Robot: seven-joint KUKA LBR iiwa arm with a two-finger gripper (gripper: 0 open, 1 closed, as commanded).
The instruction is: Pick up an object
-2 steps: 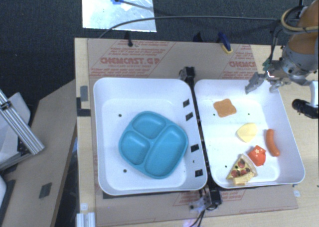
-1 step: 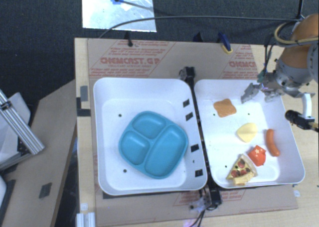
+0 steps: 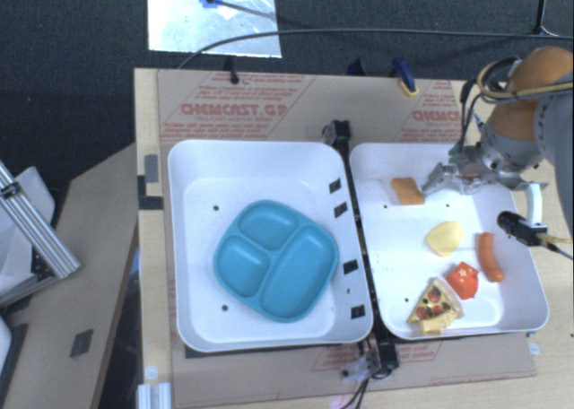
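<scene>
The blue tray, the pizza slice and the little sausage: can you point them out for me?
blue tray (image 3: 276, 260): camera view, on the ridge between its compartments.
pizza slice (image 3: 436, 303): camera view, on its topped middle.
sausage (image 3: 490, 256): camera view, at mid-length.

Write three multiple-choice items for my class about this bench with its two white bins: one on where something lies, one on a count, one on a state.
1. Where does the blue divided plate lie?
A. In the left bin
B. In the right bin
C. On the cardboard outside the bins

2. How many food items lie in the right bin?
A. Two
B. Five
C. Eight

3. How does the pizza slice stand to the gripper?
A. Lifted by it
B. Lying on the bin floor, apart from it
C. Resting on the blue plate

Answers: 1 A, the plate sits in the left bin. 2 B, orange block, yellow piece, sausage, red piece and pizza slice. 3 B, the slice lies at the bin's near edge, the gripper at its far side.
</scene>
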